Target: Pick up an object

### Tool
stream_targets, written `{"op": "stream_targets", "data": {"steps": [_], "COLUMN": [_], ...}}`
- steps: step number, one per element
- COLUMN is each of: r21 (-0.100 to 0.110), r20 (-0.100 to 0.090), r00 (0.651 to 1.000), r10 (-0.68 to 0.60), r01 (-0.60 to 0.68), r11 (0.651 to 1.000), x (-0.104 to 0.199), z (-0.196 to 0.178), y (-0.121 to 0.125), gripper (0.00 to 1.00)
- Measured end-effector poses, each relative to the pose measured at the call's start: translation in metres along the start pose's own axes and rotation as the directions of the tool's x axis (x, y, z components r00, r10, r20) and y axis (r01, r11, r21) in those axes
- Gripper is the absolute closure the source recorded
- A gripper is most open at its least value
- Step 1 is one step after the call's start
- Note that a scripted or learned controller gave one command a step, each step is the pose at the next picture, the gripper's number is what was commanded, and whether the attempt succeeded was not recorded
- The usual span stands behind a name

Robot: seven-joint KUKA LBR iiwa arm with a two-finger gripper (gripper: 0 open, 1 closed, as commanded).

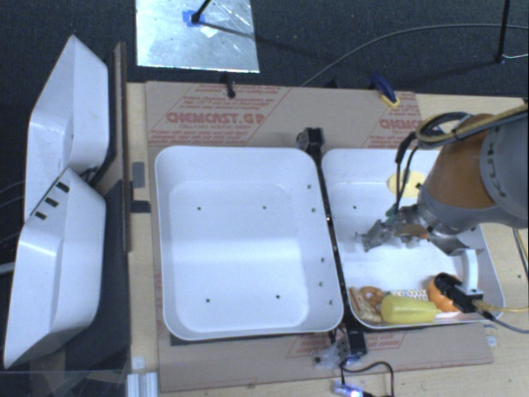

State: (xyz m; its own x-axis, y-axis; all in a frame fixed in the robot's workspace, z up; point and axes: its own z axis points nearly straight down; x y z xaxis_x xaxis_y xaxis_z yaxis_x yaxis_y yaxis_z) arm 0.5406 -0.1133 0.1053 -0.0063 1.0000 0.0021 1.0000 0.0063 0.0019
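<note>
Near pile: a yellow lemon-shaped thing (407, 309), a tan pretzel-shaped piece (366, 298) just left of it and an orange piece (440, 294) just right of it. All three are crowded against the near wall of the right bin (364, 184).
Far item: a small yellow thing (396, 183) toward the far right of the same bin, partly hidden by the arm (471, 180).
Left bin (240, 238): lies alongside, rim to rim with the right one.
Gripper (374, 236): low over the bare white floor at the middle of the right bin, between the near pile and the far item and apart from both.
Jaws: too small and blurred to tell whether they are clenched or released.
Task's thing: any one object will do. The likely candidates are those in the near pile.
Risk, empty grasp: closing where it stands would probably catch nothing, since bare floor lies below.
Risk, wall: the pile hugs the near wall, so a jaw coming down on that side may strike the rim or find no gap.
Risk, crowding: the pieces sit touching or nearly so, so a descent could land on top of two or shove them.
Risk, slip: the lemon-shaped thing looks rounded and smooth, and an off-centre pinch may squeeze it out sideways.
</note>
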Motion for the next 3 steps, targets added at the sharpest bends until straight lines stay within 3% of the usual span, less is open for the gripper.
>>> {"op": "stream_targets", "data": {"steps": [1,2,3], "r21": [-0.001,-0.006,-0.004], "r20": [0.004,0.002,0.002], "r00": [1.0,1.0,1.0], "r10": [0.009,0.004,0.006], "r01": [-0.009,-0.004,-0.006], "r11": [1.0,1.0,1.0], "x": [0.027,0.055,0.041], "z": [0.02,-0.082,-0.146], "y": [-0.048,-0.052,0.024], "gripper": [0.0,0.0,0.0]}}
